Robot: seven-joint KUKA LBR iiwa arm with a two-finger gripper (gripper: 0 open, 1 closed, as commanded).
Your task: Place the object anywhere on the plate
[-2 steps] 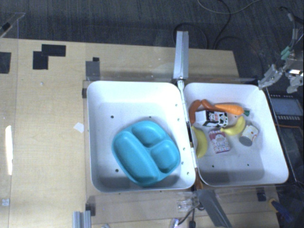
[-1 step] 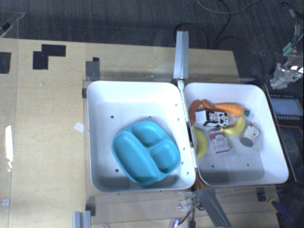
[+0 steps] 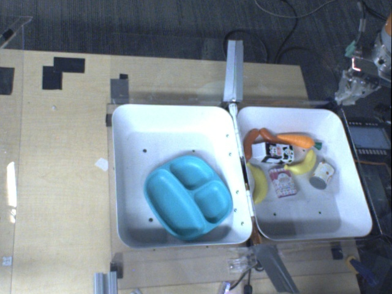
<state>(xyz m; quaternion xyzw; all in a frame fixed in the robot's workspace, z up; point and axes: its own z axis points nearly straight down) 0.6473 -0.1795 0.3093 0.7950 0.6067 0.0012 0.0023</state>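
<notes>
Well apart, end effector (image 3: 357, 84) (above right bin's (image 3: 352, 141) far corner), plate (image 3: 188, 196).

The gripper (image 3: 354, 81) hangs past the right bin's (image 3: 349, 207) far corner; the carrot (image 3: 294, 140) and blue plate (image 3: 187, 196) lie left of it.

place: robotics lab | desk (image 3: 55, 182): pale wood top with black tape marks (image 3: 61, 71) | fixtures: two white bins (image 3: 125, 164) clamped side by side on metal brackets (image 3: 234, 72) | floor: dark carpet with loose cables (image 3: 288, 11) | contents: toy food (image 3: 293, 141) and blue sectioned plate (image 3: 187, 195) as test props
</notes>
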